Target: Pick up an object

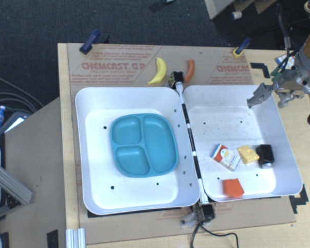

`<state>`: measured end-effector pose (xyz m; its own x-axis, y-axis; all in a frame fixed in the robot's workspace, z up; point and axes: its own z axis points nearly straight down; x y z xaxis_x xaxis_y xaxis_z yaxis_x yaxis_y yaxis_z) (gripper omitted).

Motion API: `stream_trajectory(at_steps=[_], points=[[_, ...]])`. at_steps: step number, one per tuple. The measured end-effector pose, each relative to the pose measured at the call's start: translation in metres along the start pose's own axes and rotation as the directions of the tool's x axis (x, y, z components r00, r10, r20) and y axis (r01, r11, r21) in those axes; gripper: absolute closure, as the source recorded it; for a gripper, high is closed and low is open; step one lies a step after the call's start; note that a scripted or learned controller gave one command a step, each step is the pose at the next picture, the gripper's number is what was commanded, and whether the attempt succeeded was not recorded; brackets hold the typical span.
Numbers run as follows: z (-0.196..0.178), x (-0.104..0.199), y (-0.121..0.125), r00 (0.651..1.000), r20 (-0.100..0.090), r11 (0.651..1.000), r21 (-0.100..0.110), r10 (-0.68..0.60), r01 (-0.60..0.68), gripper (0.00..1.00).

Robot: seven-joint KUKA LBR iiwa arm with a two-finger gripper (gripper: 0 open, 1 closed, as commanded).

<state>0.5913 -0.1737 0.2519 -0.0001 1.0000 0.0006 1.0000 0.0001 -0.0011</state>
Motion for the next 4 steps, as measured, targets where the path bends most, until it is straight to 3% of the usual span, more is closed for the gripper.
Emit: stream_trajectory(at_steps=[1,2,3,4], points=[[0.155,0.026,-0.023,1.000,0.000,1.000,0.000,0.001,-0.001,0.00],[0.167,0.060,0.047,1.000,0.000,1.000,-0.002,-0.001,0.001,0.00],[0.168,0.079,-0.050,1.000,-0.001,1.000,0.002,0.001,-0.001,0.00],[0.158,0.079,-0.050,1.000,0.000,1.000,0.000,0.002,-0.002,1.00]])
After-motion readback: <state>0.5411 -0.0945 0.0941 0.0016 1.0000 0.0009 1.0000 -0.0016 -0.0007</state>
